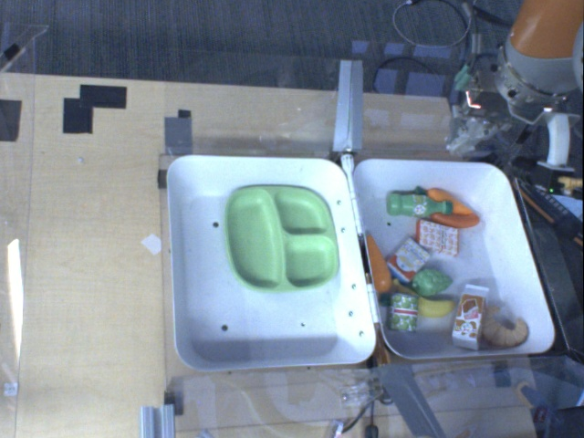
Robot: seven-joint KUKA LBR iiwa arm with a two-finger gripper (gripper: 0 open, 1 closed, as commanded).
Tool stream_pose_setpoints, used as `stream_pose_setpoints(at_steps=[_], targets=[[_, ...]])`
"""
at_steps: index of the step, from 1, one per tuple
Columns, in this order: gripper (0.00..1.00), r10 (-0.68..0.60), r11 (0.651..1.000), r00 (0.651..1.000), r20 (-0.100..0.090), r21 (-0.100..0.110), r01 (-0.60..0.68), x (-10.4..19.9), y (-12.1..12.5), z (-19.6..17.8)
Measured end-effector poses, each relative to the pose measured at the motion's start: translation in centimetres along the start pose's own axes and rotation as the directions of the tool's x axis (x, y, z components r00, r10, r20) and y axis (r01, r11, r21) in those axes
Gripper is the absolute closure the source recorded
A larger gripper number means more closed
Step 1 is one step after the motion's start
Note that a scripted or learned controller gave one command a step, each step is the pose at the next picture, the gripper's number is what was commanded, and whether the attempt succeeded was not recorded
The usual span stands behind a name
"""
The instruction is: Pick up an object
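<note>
Nothing is picked yet: the gripper (474,130) hovers beyond the right bin's (511,190) far edge, its opening unclear

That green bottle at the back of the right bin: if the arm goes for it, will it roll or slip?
The green bottle lies on its side, so a push would probably roll it. Its rounded body looks smooth, so it may slip. The carrot touching it would likely shift too.
</note>
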State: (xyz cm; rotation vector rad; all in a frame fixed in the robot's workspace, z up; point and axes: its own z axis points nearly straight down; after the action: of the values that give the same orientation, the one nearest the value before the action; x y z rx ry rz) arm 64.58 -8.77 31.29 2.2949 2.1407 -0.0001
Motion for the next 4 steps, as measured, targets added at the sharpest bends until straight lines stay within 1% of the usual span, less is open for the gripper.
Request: stream_pose_setpoints(at_steps=[1, 2, 3, 4], targets=[[1.00, 0.067, 0.998, 0.998, 0.000, 0.003, -0.067, -1.6, -3.2, 3.2], [1.00, 0.393, 0.919, 0.919, 0.000, 0.003, -0.393, -1.1, -8.0, 4.0], [1.00, 0.437, 0.899, 0.899, 0.000, -0.002, -0.437, -10.8, -11.7, -2.0], [1.00, 0.212, 0.977, 0.977, 0.000, 0.003, -0.212, -8.2, -7.9, 0.9]])
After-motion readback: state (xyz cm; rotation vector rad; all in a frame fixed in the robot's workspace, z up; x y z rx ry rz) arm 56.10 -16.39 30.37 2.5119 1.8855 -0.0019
